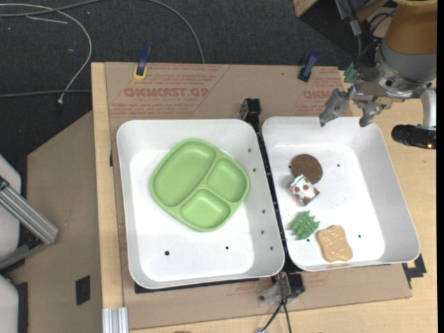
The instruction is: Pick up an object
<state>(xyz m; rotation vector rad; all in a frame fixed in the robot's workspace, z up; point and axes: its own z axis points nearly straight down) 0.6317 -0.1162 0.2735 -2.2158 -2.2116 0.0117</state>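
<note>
right bin (388, 186) | brown disc (305, 166), patterned cube (303, 189) touching it | green tree (304, 225) | tan biscuit (334, 244)

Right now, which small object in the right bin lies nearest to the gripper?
The brown round disc. It lies closest to the gripper; the patterned cube, green piece and tan cracker lie farther.

A single fixed camera is looking down on the desk (208, 82) from above at a slant, facing the two white bins. It is sitting far enough back that the left bin (139, 241) and the right bin (388, 207) are both showing whole, with dark floor (69, 89) showing beyond the desk's far and left edges. The arm (409, 26) is entering the frame from the upper right corner.
</note>
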